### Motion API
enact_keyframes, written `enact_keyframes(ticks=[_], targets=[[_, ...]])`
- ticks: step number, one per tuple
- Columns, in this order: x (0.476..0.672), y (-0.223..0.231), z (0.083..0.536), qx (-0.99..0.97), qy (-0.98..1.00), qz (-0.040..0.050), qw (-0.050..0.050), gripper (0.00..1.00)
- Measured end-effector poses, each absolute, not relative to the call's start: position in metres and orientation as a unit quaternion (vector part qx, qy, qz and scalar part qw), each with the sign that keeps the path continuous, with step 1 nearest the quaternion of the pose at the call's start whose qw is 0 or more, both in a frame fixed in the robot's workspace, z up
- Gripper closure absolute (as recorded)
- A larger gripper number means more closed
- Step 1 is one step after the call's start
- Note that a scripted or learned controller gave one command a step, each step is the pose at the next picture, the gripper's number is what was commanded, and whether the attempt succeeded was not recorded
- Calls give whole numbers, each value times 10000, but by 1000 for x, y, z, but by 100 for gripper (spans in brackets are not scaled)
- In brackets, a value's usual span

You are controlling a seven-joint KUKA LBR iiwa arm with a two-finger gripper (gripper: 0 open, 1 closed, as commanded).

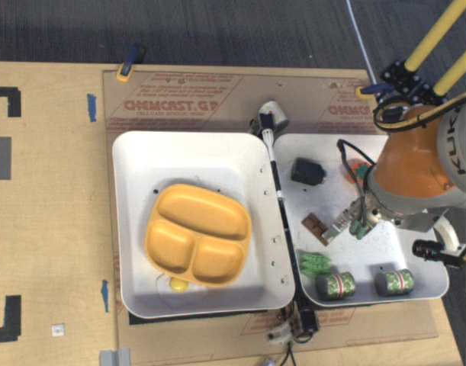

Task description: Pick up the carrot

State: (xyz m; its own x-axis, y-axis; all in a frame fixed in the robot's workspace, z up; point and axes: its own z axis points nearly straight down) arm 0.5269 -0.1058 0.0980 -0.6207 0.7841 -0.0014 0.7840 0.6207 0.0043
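likely light, stiff, slick carrot (356,166) right of black block (307,171); best pinched mid-body; gripper (353,224) lower down, grip state untellable.

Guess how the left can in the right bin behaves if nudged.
The can lies on its side, so it will probably roll rather than slide, until the bin wall beside it stops it. Its round body may slip from a side grasp. The green leafy toy against it could get shoved along.
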Motion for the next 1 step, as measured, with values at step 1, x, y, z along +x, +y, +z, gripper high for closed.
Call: enact_keyframes(ticks=[1], targets=[[505,-75,185,4956,8685,4,11,100]])
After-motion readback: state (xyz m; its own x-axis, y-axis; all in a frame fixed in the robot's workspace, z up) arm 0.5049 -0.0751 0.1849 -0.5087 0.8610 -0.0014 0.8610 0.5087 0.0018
